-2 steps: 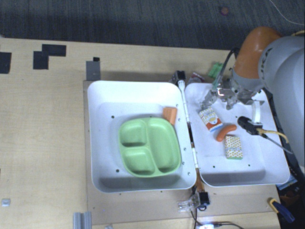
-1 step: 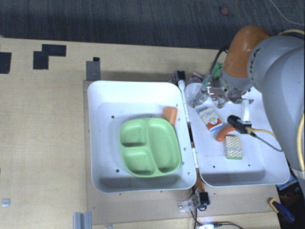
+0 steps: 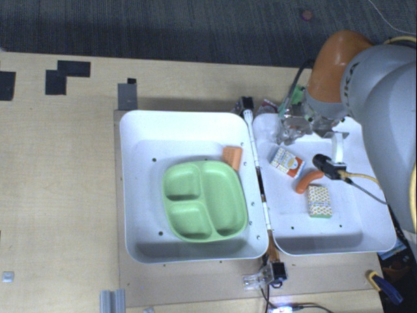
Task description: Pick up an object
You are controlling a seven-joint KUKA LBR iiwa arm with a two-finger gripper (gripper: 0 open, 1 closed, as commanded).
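— What's in the bins on my screen?
— In the right bin (image 3: 352,237) I see a small white-and-orange carton (image 3: 286,162), an orange sausage (image 3: 308,180), a patterned box (image 3: 319,201). In the left bin (image 3: 140,175), a green divided plate (image 3: 204,199) and an orange block (image 3: 232,156).

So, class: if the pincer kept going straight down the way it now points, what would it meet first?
Probably the bare floor of the right bin near its back-left corner. The pincer hangs just behind the small white-and-orange carton, so it might graze that; depth is hard to judge.

A divided plate (image 3: 205,201) lies in the left bin (image 3: 140,175); a carton (image 3: 286,162) in the right bin (image 3: 365,237).
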